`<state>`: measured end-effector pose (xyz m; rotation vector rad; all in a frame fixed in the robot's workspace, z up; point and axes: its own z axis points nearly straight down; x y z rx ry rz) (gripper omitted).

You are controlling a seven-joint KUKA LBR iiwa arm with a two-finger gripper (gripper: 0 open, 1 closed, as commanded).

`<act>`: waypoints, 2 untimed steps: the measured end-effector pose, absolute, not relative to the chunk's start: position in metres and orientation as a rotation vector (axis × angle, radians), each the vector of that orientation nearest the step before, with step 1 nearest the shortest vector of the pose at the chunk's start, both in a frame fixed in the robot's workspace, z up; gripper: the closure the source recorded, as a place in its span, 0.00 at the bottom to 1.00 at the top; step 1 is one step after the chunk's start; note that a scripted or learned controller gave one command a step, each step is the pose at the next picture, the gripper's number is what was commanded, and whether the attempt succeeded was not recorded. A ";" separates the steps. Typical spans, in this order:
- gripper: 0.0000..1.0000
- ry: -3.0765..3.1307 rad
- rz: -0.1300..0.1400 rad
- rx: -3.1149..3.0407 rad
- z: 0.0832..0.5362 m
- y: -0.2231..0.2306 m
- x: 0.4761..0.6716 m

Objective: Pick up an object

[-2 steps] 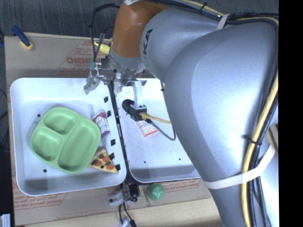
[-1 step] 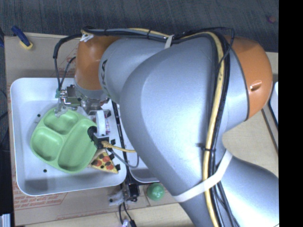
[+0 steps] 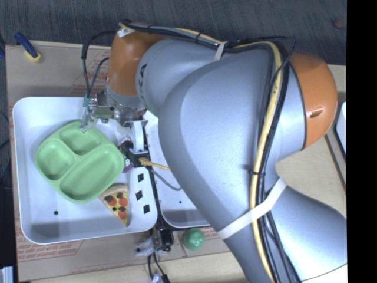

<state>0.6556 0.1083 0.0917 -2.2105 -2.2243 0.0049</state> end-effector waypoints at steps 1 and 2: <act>0.00 -2.227 0.006 -2.212 0.092 0.158 0.656; 0.00 -2.237 0.018 -2.216 0.092 0.196 0.657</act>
